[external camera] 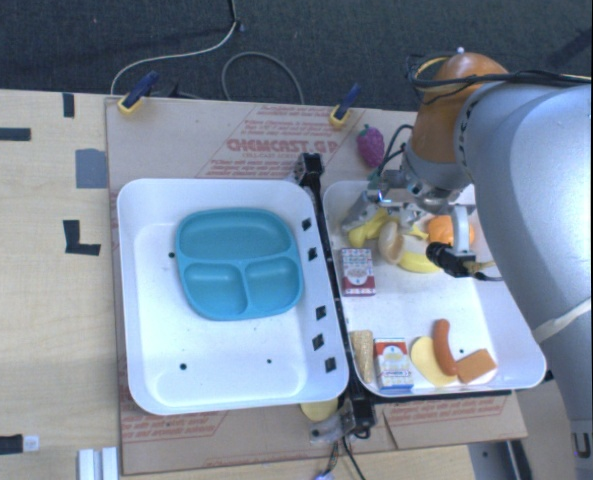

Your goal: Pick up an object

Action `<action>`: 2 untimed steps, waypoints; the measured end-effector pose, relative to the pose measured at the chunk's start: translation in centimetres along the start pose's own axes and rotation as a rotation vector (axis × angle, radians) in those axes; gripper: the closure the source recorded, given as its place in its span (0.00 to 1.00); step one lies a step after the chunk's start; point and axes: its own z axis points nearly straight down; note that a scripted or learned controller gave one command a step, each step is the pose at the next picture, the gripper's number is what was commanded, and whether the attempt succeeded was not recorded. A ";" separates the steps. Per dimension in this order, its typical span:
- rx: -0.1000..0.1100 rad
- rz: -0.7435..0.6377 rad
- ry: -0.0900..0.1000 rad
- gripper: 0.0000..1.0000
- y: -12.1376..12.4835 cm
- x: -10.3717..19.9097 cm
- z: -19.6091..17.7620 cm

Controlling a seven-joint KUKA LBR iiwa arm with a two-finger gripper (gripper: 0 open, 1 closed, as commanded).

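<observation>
Plywood board (276,146) under two white bins (136,268); dark carpet (96,18) behind.

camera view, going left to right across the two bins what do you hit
Blue divided plate in the left bin → small red-and-white carton → gripper over the bananas → sausage → orange block at the right bin's near corner.

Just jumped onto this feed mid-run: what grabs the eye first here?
The big grey arm with its orange band, reaching in from the right, its claw low over a heap of toy food at the far end of the right bin. Next, the blue divided plate lying alone in the left bin. A purple item sits outside the bins, on the board behind them.
</observation>
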 end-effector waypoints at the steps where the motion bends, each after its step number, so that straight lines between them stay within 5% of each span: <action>1: -0.001 0.002 -0.003 0.00 0.0 0.2 0.0; 2: 0.019 0.004 0.002 1.00 -0.3 0.2 -0.9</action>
